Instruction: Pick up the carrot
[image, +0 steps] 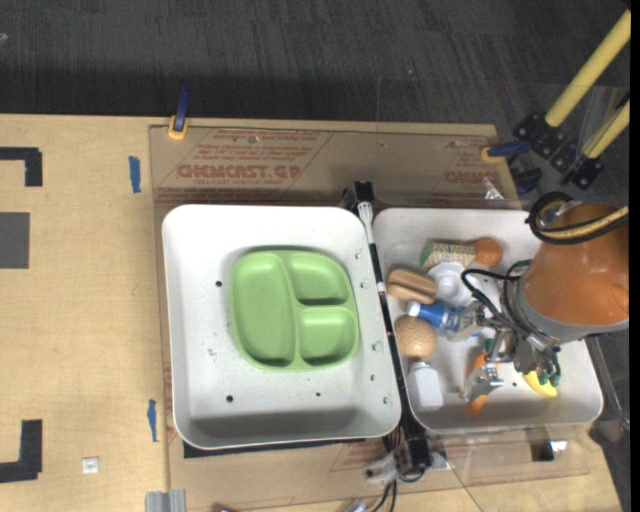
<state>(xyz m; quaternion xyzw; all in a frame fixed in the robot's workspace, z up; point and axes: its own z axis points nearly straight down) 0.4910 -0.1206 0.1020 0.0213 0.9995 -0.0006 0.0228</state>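
Your claw (488, 372) is down inside the shallow white bin on the view's right (585, 403), toward its front. From this angle you cannot tell how far it is open or whether it has hold of anything. The slim orange carrot (477, 403) shows as a sliver just below the claw, near a small white plastic bottle (424, 383). Further back lie a tan bread roll (412, 285), a brown egg-shaped lump (416, 338) and an orange ball (487, 250). The other white bin (195, 330) holds a green divided plate (262, 310).

A green divided plate (295, 307) sits in the left white bin (200, 262).
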